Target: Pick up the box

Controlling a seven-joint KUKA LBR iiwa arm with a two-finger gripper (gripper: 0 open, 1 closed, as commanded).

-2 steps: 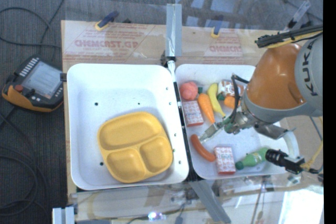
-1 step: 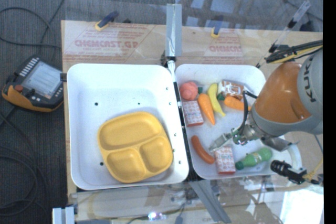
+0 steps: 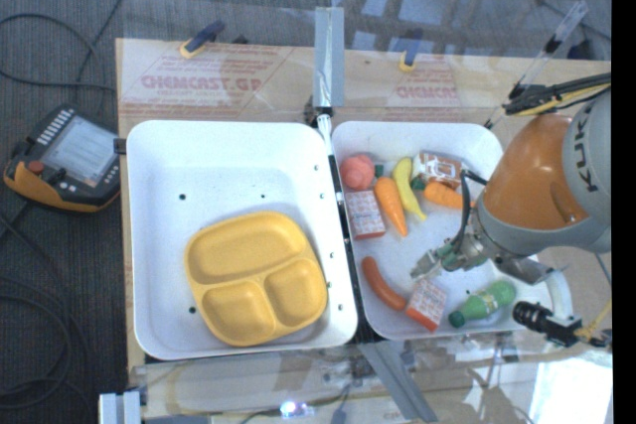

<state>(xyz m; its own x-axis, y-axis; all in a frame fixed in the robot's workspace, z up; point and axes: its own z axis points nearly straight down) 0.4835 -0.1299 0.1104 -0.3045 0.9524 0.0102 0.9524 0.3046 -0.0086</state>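
A small red and white box [image 3: 427,301] lies flat near the front of the right bin [image 3: 487,139], its orange end pointing at the front wall. A second small box [image 3: 365,213], pink and white, lies by the bin's left wall. My gripper [image 3: 448,259] hangs low over the middle of the right bin, just behind and to the right of the red and white box. It is open and holds nothing. The grey arm with its orange band [image 3: 542,179] covers the bin's right side.
The right bin also holds a red sausage [image 3: 383,283], a carrot [image 3: 392,205], a yellow banana [image 3: 407,186], a red ball [image 3: 359,171], a brown packet [image 3: 440,166] and a green bottle [image 3: 483,303]. A yellow divided tray [image 3: 256,275] lies in the left bin [image 3: 159,154].
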